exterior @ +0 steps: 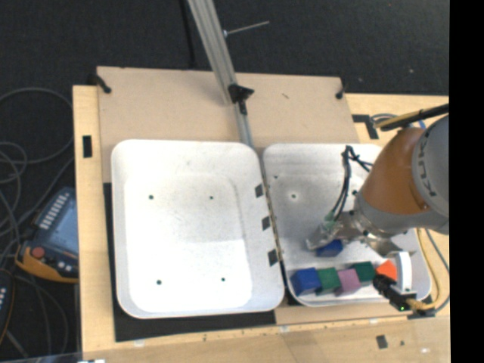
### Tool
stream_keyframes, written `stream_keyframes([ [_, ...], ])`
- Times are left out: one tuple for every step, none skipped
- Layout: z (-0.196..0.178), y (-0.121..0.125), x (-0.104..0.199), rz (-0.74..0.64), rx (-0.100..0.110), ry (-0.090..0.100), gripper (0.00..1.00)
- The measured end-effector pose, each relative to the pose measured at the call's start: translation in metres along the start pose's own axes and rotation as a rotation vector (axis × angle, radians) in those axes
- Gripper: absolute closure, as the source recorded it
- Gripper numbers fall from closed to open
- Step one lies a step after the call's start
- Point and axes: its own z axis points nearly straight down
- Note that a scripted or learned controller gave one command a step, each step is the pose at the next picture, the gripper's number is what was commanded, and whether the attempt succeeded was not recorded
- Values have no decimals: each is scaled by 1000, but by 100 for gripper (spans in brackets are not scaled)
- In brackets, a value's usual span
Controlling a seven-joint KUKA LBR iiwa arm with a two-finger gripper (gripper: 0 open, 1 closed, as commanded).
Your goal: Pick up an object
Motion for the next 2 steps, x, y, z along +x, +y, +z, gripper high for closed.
stream_keyframes([
  [-93, 26, 75, -17, -1, 4, 100],
  [-88, 87, 148, -18, 5, 6, 100],
])
